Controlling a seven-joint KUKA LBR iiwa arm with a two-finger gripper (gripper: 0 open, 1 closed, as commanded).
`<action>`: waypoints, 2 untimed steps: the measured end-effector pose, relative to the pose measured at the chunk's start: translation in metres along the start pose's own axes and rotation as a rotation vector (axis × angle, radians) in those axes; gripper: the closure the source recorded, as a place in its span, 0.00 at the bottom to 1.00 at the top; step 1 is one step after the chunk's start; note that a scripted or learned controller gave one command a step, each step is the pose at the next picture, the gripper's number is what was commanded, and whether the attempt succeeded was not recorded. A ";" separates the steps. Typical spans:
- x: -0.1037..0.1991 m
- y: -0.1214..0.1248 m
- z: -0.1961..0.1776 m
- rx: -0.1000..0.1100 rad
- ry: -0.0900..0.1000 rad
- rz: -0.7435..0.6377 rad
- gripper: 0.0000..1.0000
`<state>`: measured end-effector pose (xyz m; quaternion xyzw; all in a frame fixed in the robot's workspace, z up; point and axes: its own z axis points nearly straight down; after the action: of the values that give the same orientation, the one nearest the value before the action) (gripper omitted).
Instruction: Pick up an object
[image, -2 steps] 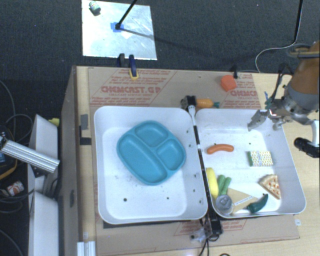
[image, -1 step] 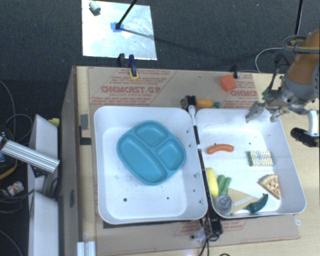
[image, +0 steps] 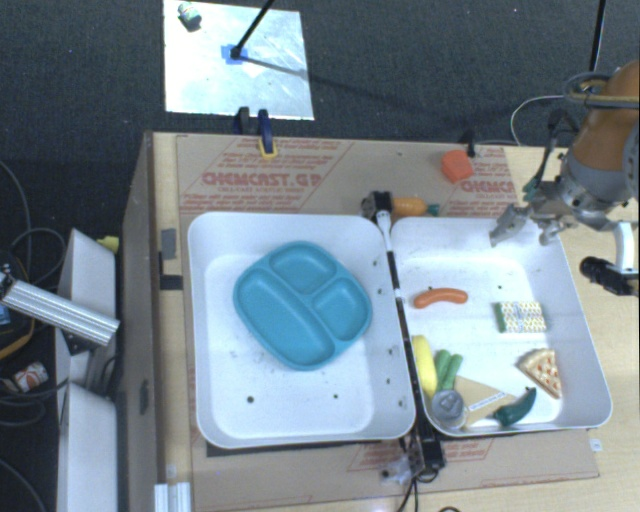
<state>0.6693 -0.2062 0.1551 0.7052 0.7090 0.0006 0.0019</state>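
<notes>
Above the far right corner of the right bin (image: 585, 330) the gripper (image: 527, 225) hangs with its fingers spread and nothing between them. Below it, well apart, lie a hot dog (image: 441, 297), a small patterned box (image: 521, 317) and a pizza slice (image: 541, 372). Along the near left side sit a banana (image: 424, 362), a green pickle (image: 448, 368), a metal can (image: 447, 405) and a dark green pepper (image: 516, 408). A blue divided plate (image: 302, 304) rests in the left bin (image: 215, 400)

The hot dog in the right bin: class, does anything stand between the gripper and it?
Nothing visible does. The gripper hangs over the right bin's far corner, and bare white floor lies between it and the hot dog. The other toys sit nearer the camera.
</notes>
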 end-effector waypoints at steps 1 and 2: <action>0.092 -0.013 0.003 0.000 0.003 0.000 0.00; 0.116 -0.015 0.025 0.002 0.002 0.000 0.00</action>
<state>0.6535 -0.0907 0.1301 0.7051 0.7091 0.0006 0.0007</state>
